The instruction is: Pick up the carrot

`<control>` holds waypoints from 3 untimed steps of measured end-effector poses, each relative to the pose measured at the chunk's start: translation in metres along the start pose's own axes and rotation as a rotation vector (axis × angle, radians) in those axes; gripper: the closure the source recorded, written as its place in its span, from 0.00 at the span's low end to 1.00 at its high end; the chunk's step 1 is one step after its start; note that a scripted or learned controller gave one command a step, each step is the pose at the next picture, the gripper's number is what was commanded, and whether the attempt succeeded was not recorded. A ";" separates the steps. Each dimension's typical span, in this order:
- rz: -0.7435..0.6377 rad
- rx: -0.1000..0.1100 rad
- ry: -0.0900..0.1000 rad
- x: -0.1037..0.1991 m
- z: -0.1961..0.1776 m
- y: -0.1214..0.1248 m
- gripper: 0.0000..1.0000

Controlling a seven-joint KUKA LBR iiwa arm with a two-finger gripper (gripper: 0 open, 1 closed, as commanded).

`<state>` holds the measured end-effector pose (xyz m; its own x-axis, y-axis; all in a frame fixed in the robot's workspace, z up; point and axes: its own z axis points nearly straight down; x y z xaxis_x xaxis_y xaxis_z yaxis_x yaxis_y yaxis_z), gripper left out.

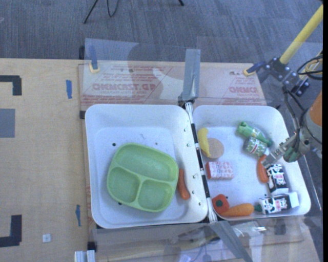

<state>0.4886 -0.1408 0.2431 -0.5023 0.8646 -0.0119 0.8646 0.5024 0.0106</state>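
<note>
Grey carpet (154, 20) covers the floor beyond the pale wooden worktop (41, 153). Blue tape strips (68, 88) and black corner marks (15, 84) dot its surface. A yellow pole (305, 33) slants in at the upper right, and dark tripod legs (100, 7) stand on the carpet.

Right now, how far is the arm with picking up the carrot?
Nothing looks done yet. The long orange carrot lies on the floor of the right white bin, at its near edge. The hand is over the bin's right side, apart from the carrot, beside a green bottle. Reaching, gripping and lifting remain.
</note>
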 end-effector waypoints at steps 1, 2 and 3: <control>0.000 -0.003 -0.004 -0.001 -0.010 0.001 1.00; 0.431 0.015 0.011 -0.014 0.027 -0.020 1.00; 0.431 0.014 0.010 -0.014 0.027 -0.020 0.00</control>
<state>0.4793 -0.1631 0.2157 -0.0954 0.9954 0.0006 0.9954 0.0954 -0.0016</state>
